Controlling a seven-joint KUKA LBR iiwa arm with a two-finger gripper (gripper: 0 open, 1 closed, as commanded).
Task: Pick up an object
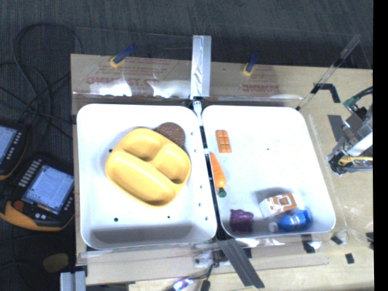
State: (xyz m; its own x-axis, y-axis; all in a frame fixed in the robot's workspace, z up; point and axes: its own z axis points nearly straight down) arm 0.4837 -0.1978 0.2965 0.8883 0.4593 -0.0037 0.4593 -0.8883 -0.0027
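The left bin (97, 223) holds a big yellow lumpy object (148, 165), with a dark brown round disc (172, 131) tucked behind its far edge. In the right bin (273, 126), a small orange waffled block (224, 141) lies near the far left. A toy carrot (217, 173) rests along the left wall. Near the front wall sit a purple lump (241, 220), a white and orange toy (279, 204) and a blue bottle-like object (295, 219) lying on its side, the last two touching.
A metal divider strip (200, 71) runs back from between the bins. Clamps and a bracket (354, 147) stand on the bench right of the right bin. Handheld controllers (42, 190) lie left of the bench.
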